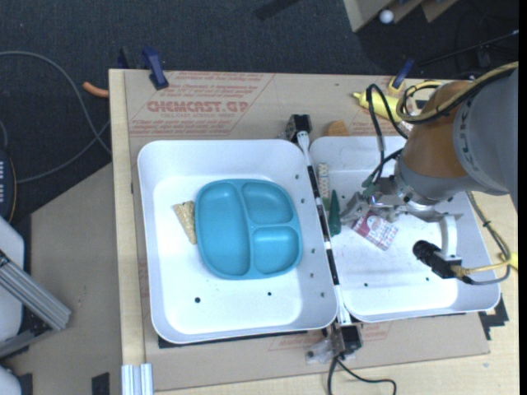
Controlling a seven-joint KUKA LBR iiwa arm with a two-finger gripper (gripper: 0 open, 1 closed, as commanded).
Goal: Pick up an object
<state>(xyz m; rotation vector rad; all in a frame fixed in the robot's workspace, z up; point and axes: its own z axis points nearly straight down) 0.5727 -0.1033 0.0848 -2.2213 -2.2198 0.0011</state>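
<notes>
Pink packet [377, 230] in right bin [395, 299] — under tool [370, 206] — tan bench.

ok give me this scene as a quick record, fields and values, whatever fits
left bin: holds a blue divided plate with a tan sponge-like piece at the plate's left edge
right bin: holds a pink and white packet and a green item by the bin's left wall
arm: reaches in from the right, over the right bin
pincer: low over the right bin, right by the packet
grasp: cannot tell
bench: brown board under both bins
</notes>
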